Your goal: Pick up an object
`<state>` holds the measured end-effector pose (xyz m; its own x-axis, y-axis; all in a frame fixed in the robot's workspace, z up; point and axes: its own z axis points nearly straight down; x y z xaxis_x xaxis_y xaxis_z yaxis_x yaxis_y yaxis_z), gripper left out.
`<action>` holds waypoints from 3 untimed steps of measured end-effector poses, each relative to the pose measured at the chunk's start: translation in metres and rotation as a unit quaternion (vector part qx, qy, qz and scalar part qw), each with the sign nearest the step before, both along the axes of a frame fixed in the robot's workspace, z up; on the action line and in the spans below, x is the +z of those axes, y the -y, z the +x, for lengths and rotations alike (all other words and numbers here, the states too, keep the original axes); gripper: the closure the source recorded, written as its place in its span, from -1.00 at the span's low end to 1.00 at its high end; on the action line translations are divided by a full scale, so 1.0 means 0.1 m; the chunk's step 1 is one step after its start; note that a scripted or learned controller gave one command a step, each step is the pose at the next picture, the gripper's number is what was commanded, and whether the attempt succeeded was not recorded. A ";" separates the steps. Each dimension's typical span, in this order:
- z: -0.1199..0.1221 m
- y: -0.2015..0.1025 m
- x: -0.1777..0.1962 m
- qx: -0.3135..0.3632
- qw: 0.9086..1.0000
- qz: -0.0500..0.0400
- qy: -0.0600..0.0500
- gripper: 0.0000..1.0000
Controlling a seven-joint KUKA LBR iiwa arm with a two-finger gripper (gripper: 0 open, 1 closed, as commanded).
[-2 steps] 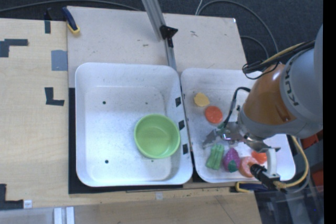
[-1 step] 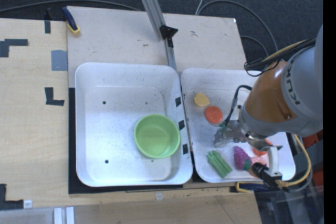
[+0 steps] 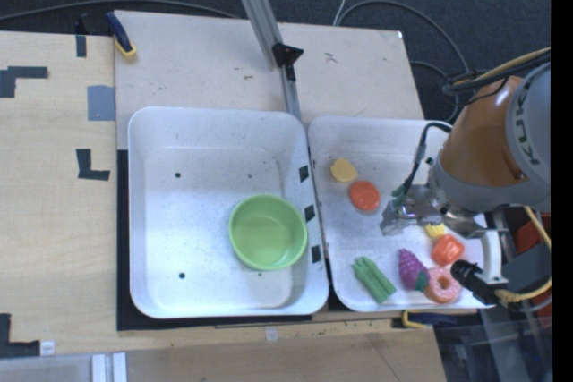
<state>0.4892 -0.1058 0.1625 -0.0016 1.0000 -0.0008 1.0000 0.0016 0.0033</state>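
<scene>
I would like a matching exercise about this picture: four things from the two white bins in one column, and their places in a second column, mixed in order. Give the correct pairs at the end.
Things:
1. green bowl
2. yellow piece
3. pink ring
4. green vegetable

Places:
A. right bin, far end, next to the red-orange ball
B. left bin, near its right wall
C. right bin, near edge, left of the purple grapes
D. right bin, near right corner, under the arm

Pairs: 1-B, 2-A, 3-D, 4-C
</scene>
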 end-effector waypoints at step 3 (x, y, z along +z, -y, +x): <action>0.11 -0.69 0.64 0.003 1.000 0.001 -0.003 1.00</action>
<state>0.5002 -0.0366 0.2263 -0.0074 1.0000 0.0019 1.0000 0.0075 -0.0026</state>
